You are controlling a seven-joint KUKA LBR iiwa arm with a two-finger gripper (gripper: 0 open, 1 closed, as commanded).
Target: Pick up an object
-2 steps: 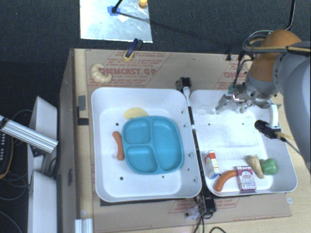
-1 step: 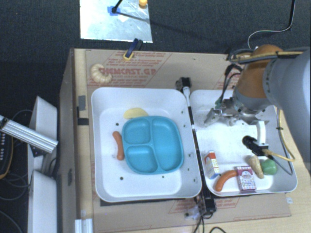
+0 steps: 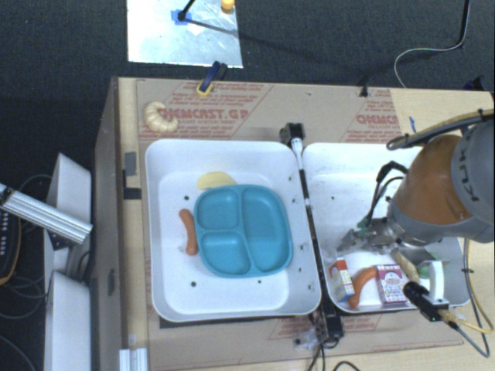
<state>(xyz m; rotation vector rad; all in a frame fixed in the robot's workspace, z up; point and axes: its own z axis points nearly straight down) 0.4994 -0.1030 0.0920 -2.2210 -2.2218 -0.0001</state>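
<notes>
Left bin — blue divided plate at centre, sausage at 9 o'clock, yellow piece at 11. Right bin — arm above, small carton and packet at 6.

Blue tray crowds left bin; arm covers right bin

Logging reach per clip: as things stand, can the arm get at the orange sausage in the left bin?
Probably yes. The orange sausage lies uncovered beside the blue tray, apart from the bin wall. The gripper sits over the right bin, so it must cross the divider.
</notes>
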